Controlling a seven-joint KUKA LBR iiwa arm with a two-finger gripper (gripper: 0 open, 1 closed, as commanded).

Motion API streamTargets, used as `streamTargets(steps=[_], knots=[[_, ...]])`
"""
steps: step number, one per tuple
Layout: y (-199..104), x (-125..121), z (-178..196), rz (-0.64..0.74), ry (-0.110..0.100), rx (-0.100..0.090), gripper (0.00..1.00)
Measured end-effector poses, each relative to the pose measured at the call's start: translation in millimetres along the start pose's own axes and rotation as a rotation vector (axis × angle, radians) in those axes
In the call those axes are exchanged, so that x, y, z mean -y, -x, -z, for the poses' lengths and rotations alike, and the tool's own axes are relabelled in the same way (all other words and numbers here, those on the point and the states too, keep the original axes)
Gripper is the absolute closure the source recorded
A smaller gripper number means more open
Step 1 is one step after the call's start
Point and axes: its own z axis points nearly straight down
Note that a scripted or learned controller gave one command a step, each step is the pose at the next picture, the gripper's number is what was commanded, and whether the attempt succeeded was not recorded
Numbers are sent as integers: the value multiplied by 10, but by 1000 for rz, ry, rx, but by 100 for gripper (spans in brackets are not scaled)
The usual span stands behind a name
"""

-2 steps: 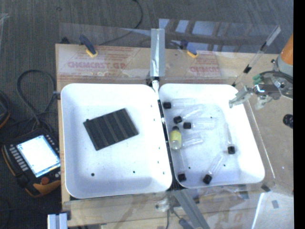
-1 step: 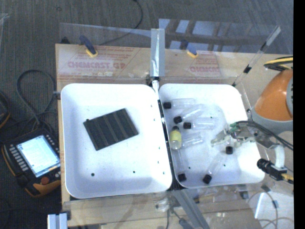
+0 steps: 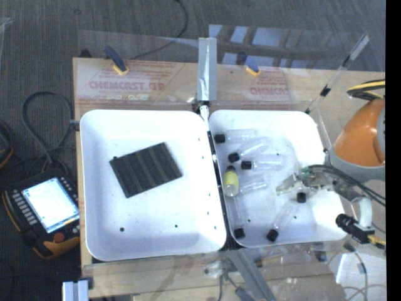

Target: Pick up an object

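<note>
Several clear vials (image 3: 254,165) lie in the right bin (image 3: 311,125); gripper (image 3: 292,184) hovers just right of them; jaw state unclear, approx mid-bin.

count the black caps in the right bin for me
7 black caps: one top left, two mid-left, one by the gripper, two at the bottom edge, one small by the yellow-green piece. More may be hidden.

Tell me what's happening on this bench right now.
A grey robot arm with an orange band reaches into the right white bin, its gripper low among clear plastic vials with black caps. Nothing is visibly held. A yellowish vial lies by the divider. The left white bin holds a dark ribbed panel.
</note>
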Motion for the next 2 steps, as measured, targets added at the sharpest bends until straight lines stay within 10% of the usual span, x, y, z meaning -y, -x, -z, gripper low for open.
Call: streamTargets(steps=[1,2], knots=[[58,19,68,-7,-1,10,100],[-600,-451,374,38,-24,4,100]])
